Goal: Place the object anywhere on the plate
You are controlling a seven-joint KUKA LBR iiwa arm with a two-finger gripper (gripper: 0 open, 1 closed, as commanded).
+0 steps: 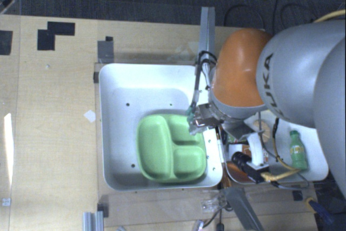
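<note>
A green plate (162, 146) with three compartments lies in the near part of the left white bin (124, 89). My gripper (195, 120) hangs at the plate's right rim, by the wall between the two bins. The grey arm and its orange band (240, 70) cover most of it, so nothing between the fingers can be made out. In the right bin (316, 167) a small green bottle (295, 149) stands near the arm, and a brown and orange object (246, 162) lies at the near edge, partly hidden by cables.
The arm's bulk hides most of the right bin. A grey post (207, 30) rises at the back between the bins. Black marker shapes (54, 34) sit on the wooden bench at the far left. The back half of the left bin shows bare white floor.
</note>
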